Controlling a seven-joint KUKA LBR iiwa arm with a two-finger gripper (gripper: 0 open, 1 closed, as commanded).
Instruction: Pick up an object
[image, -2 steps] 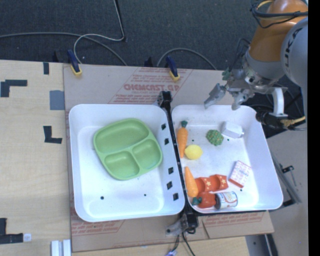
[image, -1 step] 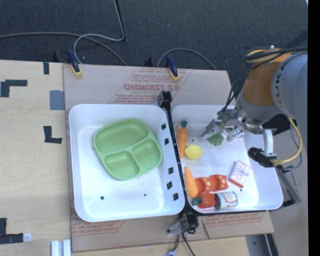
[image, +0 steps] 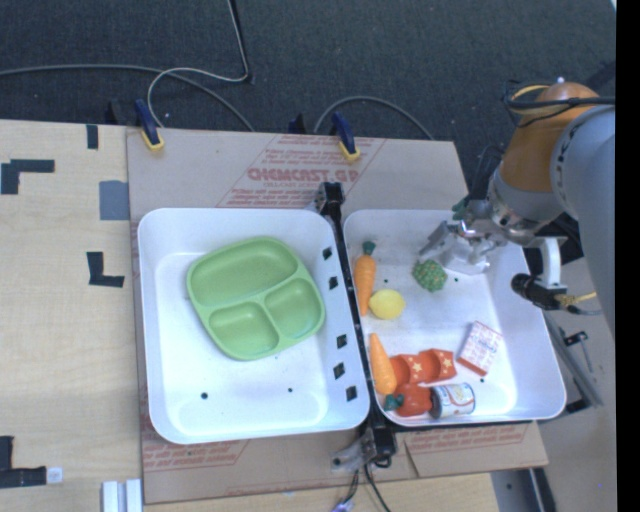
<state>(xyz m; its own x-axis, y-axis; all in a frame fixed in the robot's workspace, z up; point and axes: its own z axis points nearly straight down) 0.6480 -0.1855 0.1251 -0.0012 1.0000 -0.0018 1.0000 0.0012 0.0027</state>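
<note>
At the near end of the right bin (image: 520, 395), well below the jaws from where I watch, sits a crowd of items: a small can (image: 452, 400) lying on its side, a red packet (image: 425, 366) just above it, a tomato-like red piece (image: 410, 402) and an orange carrot (image: 381, 364) along the divider. A little pink-and-white box (image: 481, 347) lies apart from that crowd, between it and the jaws. None of these is touched.

Moving up the bin, a yellow lemon (image: 387, 304) and a second carrot (image: 364, 276) rest to the left of the jaws, near the divider. Closer in, the broccoli (image: 430, 275) lies on the bin floor, just beside the jaws (image: 455, 243) on their lower left. I judge it the likeliest target, though the program could be after anything.

The jaws themselves hang low over the far part of the right bin, with the grey arm and its orange band (image: 545, 105) behind them. I cannot tell whether they stand apart or together; the metal parts blur into each other from this angle. Nothing visibly sits between them, so I would not count anything as grasped.

Far off to the left, the other bin (image: 160, 300) carries a green divided plate (image: 256, 296), and the worktop (image: 60, 300) runs beyond it.

As I read it, the pick is not yet done: everything rests in the bins, and the close, the grip and the lift all remain.
</note>
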